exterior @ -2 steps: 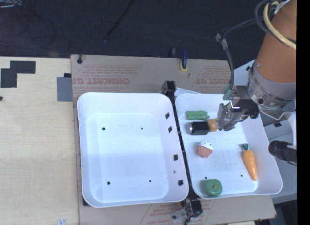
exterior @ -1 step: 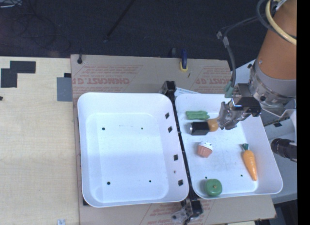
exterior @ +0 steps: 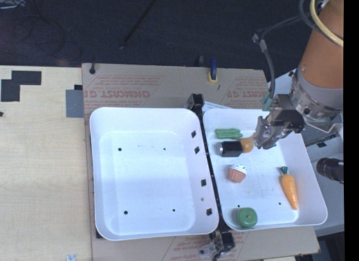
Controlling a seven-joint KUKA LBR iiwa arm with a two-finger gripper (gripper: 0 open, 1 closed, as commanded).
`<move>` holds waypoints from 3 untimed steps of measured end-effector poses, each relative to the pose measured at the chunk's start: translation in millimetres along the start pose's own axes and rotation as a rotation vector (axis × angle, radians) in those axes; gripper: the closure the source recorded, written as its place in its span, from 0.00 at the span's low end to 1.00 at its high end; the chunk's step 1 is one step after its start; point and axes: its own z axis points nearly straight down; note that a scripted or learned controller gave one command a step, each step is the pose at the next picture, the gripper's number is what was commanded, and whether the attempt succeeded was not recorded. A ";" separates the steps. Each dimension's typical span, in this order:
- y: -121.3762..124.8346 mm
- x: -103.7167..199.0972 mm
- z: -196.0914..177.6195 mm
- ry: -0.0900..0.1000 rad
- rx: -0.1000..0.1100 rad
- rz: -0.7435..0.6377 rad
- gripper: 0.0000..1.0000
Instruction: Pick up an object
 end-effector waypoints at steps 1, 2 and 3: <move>1.4 -0.6 -6.3 -0.002 0.009 -0.003 1.00; 2.8 -0.8 -12.8 -0.004 0.018 -0.008 1.00; 4.4 -0.7 -19.2 -0.005 0.027 -0.012 1.00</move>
